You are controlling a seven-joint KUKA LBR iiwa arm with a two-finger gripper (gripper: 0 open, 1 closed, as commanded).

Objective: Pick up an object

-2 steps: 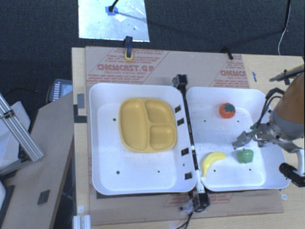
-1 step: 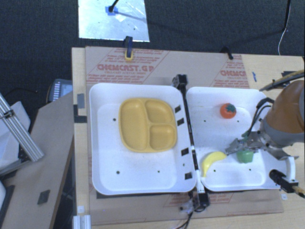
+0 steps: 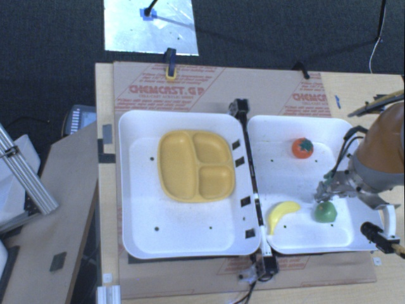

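from my remote seat i see the two white bins side by side on the bench. the left bin (image 3: pixel 136 189) holds a yellow divided plate (image 3: pixel 195 164), lying flat near its middle with three compartments facing up. the right bin (image 3: pixel 278 128) holds three small things: an orange-red tomato-like fruit (image 3: pixel 302 147) toward the far side, a yellow banana (image 3: pixel 281 214) near the front left corner close to the divider between the bins, and a green round fruit (image 3: pixel 325 213) toward the front right. the arm (image 3: pixel 383 151) comes in from the right edge, its orange band showing above the wrist, and the gripper (image 3: pixel 329 192) sits low over the right bin, just above and touching or nearly touching the top of the green fruit; i cannot tell which. the gripper's tip is small and blurred from here, so i cannot tell whether it is released or clenched, and i see nothing clearly held in it. the green fruit looks to be resting on the bin floor, well apart from the tomato and near the banana.
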